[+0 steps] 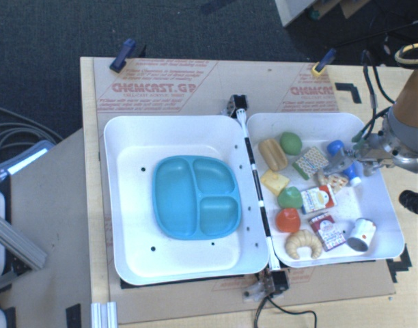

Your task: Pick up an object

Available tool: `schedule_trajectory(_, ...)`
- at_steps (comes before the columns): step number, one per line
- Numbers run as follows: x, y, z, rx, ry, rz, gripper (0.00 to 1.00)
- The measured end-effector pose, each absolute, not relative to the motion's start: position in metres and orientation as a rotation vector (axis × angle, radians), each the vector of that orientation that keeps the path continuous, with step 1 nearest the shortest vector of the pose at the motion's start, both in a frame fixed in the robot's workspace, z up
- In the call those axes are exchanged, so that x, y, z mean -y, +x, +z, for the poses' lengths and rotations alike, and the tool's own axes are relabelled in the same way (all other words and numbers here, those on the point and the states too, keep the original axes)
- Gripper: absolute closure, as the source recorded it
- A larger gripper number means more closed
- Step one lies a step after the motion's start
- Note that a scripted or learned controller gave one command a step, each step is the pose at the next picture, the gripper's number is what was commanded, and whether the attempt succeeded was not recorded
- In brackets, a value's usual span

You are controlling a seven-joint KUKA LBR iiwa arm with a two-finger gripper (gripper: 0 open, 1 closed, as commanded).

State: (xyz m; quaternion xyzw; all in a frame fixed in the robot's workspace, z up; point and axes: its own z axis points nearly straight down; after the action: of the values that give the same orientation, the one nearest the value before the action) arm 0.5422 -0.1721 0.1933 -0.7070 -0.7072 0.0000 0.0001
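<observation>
Reaching in from the right, the gripper (345, 162) sits low over the right bin (390, 214), among a crowd of toy food. I cannot tell how wide its fingers stand, or whether anything is between them. Just beside it lie a blue piece (335, 147) and a checkered packet (310, 161). The risk, as I judge it, is crowding: fingers closing here could pinch two items, or nudge one aside.

Grey metal wrist housing (400, 142) seen at right, topped by orange band (417, 91); black cables (374, 80) routed alongside; teal fittings noted near tip.
</observation>
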Motion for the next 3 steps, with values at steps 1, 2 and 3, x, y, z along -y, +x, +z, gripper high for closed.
schedule_trajectory(1, 0.168, 0.639, 0.084, 2.220, -2.214, -0.004, 0.00)
schedule_trajectory(2, 0.169, 0.640, 0.096, 2.226, -2.217, -0.003, 1.00)
schedule_trajectory(3, 0.169, 0.640, 0.095, 2.226, -2.217, -0.003, 0.00)
